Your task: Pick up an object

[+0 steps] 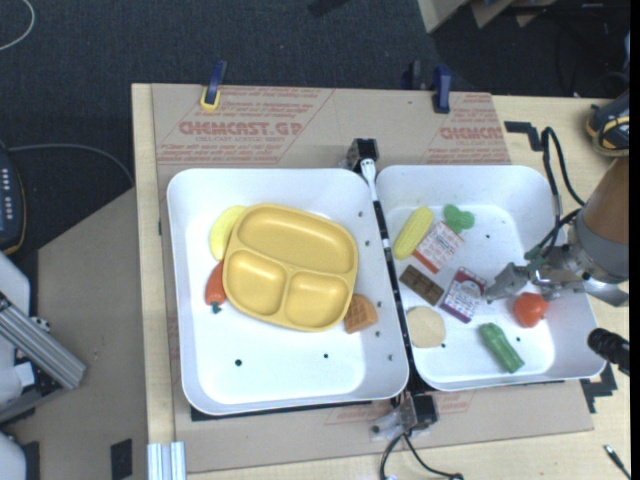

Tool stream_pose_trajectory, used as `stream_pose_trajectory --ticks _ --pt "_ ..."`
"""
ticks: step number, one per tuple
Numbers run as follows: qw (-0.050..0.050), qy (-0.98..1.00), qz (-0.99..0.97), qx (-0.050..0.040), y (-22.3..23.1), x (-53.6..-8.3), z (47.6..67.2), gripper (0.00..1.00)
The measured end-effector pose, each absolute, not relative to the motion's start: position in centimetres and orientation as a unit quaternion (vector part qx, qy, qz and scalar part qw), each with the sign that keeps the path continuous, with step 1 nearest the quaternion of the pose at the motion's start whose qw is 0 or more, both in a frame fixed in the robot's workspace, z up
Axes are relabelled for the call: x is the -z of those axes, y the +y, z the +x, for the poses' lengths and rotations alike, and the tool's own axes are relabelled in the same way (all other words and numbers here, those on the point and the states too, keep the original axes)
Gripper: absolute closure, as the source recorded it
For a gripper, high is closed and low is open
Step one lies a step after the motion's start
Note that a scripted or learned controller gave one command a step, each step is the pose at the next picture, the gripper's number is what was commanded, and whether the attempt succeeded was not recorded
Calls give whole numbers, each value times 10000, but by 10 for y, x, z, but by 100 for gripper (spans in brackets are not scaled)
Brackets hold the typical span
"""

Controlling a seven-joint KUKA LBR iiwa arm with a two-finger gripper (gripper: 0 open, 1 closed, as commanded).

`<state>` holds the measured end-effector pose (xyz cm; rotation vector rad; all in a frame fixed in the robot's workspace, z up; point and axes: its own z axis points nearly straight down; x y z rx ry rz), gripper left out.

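The gripper (507, 282) hangs low over the right bin (485, 183), just beside a red tomato (530, 310) and a small packet (463, 296). Its grip state cannot be told, and nothing shows in its grasp.

I note a yellow clamp (211, 95) and a blue clamp (441, 88) on the cardboard sheet's (330, 128) far edge.
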<state>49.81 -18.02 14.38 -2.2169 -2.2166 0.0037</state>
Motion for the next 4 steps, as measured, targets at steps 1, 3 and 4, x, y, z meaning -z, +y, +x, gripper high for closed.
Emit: stream_pose_trajectory --ticks 1,3,4 --pt "8 -7065 -7077 6 -180 -93 499 0" --pt "-29 -7077 -7065 13 -171 -158 498 100" --pt "-34 -7075 -7067 14 -170 -215 489 100"
